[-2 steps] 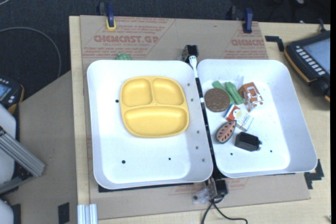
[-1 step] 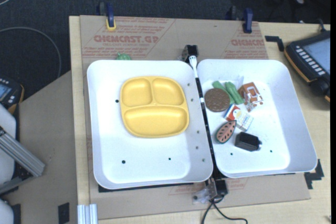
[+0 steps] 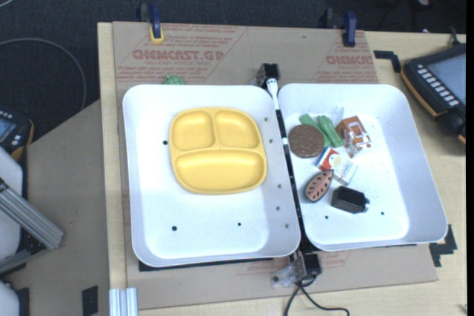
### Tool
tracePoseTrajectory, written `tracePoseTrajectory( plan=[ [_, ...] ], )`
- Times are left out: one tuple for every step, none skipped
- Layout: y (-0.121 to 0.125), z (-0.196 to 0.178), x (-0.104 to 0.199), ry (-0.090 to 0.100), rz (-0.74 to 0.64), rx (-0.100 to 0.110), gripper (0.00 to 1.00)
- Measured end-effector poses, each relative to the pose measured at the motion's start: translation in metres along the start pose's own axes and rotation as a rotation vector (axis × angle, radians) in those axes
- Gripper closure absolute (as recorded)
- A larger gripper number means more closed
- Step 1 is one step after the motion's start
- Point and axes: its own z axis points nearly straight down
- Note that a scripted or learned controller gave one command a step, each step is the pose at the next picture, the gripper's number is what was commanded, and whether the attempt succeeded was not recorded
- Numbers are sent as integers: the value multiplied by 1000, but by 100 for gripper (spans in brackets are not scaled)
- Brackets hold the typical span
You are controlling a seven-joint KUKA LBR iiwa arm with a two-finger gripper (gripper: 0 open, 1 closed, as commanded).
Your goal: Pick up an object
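The right bin (image 3: 404, 159) holds several small objects bunched toward its left side. A round brown disc (image 3: 305, 140) lies beside a green piece (image 3: 324, 125) and an orange and white packet (image 3: 353, 133). Below them sit a small red, white and blue packet (image 3: 331, 160), a brown oval with pale spots (image 3: 318, 186) and a black block (image 3: 348, 200). The left bin (image 3: 148, 218) carries a yellow three-part plate (image 3: 217, 150).
Both bins rest on a brown board (image 3: 118, 70) held by blue clamps (image 3: 155, 20) at the back. A black and orange handheld pendant (image 3: 443, 85) lies at the right. A cable (image 3: 300, 292) hangs off the bench's front edge.
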Motion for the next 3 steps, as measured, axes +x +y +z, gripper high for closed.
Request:
tracePoseTrajectory(
  plan=[
    [1,-11,0,-3,0,-5,100],
    [2,-22,-1,-7,-1,-10,100],
    [3,-33,-1,-11,-1,-14,100]
  ],
)
